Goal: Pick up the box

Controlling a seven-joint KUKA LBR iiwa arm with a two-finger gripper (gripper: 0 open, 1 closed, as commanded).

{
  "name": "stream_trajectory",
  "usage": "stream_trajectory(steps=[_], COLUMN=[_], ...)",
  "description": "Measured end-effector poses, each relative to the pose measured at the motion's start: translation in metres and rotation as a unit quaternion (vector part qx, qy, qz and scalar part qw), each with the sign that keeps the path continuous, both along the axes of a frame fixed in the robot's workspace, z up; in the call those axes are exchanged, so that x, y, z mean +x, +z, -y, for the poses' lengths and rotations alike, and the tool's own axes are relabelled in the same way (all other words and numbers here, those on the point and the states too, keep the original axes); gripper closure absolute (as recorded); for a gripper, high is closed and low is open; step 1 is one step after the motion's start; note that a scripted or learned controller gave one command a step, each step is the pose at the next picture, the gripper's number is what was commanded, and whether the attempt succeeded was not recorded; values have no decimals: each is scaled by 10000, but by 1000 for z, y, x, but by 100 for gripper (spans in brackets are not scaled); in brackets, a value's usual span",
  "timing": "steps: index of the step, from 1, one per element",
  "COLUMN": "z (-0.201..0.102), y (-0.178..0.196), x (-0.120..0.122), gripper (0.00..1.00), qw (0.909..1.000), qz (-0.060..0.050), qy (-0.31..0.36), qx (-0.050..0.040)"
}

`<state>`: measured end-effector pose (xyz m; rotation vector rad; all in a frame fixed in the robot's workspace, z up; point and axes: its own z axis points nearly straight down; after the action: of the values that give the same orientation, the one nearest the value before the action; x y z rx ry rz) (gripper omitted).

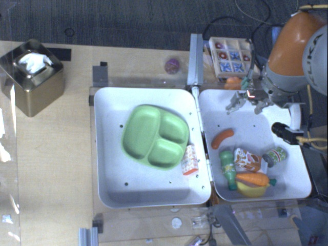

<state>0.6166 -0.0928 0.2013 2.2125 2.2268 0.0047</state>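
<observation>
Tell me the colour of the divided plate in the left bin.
Light green; the divided plate shows best in the camera view.

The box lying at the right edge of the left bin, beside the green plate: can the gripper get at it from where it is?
Probably yes: the small box lies uncovered beside the green plate; the gripper hangs over the right bin.

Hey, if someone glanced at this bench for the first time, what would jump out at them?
Probably the big green divided plate in the left bin, with a small box lying at its right edge. Next, the cluster of toy food in the right bin: a sausage, a carrot, a green bottle. The pincer hangs over that bin's far end.
</observation>
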Motion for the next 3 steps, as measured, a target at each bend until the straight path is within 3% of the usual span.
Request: stream_trajectory(steps=[1, 2, 3], z=[12, 11, 85], y=[-102, -90, -7], x=[-53, -50, -83], gripper=[0, 100, 100], qw=[9986, 9987, 9910], qz=[-6, 29, 19], qy=[-521, -516, -1338], qx=[1, 5, -7])
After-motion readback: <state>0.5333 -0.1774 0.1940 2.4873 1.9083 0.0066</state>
